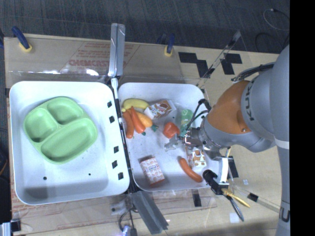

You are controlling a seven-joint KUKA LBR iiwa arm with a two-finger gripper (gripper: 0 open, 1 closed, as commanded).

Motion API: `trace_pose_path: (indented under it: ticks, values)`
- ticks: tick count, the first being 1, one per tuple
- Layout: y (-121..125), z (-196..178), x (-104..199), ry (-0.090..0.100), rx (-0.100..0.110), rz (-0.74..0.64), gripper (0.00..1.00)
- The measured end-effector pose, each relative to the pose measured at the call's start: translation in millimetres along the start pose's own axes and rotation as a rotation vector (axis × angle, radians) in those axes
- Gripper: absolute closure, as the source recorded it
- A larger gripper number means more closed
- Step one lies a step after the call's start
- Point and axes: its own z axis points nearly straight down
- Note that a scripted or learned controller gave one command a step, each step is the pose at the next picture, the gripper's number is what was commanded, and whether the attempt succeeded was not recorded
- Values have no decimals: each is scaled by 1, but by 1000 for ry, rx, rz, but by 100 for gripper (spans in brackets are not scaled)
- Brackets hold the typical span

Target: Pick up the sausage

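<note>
Our gripper (183, 140) hangs low over the right bin (147, 90), near its right wall, and we cannot tell how it is set because the metal parts blur together there. We see the sausage (190, 169) lying on the bin floor just below the gripper, toward the bin's near right corner, slanted and apart from the tool. We also see a packaged snack (152, 169) to its left, a banana (135, 103) and carrots (135, 122) near the dividing wall, and a red pepper (170, 130) mid-bin. We find a green sectioned plate (60, 129) in the left bin (19, 181).
</note>
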Motion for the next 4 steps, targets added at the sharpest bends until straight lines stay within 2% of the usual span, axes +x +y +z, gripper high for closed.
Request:
trace_pose_path:
  ticks: [1,2,3,4]
  values:
    - [-10,-36,-9,-14,29,224,0]
    - [-11,11,-2,-3,29,118,0]
    - [-11,4,-5,-11,32,118,100]
    - [-5,-96,42,-28,25,310,100]
